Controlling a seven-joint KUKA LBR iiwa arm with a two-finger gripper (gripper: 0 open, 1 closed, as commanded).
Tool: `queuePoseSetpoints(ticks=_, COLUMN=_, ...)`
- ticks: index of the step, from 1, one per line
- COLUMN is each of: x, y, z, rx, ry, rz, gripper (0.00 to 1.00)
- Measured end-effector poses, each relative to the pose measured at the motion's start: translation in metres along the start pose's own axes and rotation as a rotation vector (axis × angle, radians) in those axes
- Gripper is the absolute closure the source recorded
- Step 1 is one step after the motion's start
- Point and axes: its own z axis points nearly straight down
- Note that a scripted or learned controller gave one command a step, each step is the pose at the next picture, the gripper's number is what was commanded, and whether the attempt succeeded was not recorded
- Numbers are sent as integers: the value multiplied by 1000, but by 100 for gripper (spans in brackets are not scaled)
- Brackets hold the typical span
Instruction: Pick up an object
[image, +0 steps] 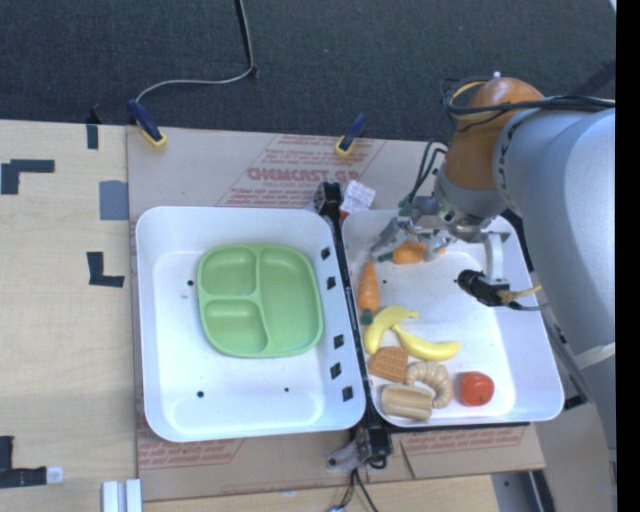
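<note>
gripper (408, 243) low in the right bin (520, 330), fingers around an orange piece (408, 254) (grip looks closed on it). carrot (369, 287) just below-left, bananas (405, 335) further down, tomato (476, 388) well below.

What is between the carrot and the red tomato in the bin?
In the camera view, the yellow plastic banana lies between the orange toy carrot and the round red toy tomato, on the right white bin.
</note>
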Motion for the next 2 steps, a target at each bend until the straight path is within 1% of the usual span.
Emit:
queuePoseSetpoints(ticks=1, x=8, y=3, z=30, rx=25, ry=0, rz=7, gripper=0)
queuePoseSetpoints(ticks=2, x=8, y=3, z=30, rx=25, ry=1, rz=6, gripper=0)
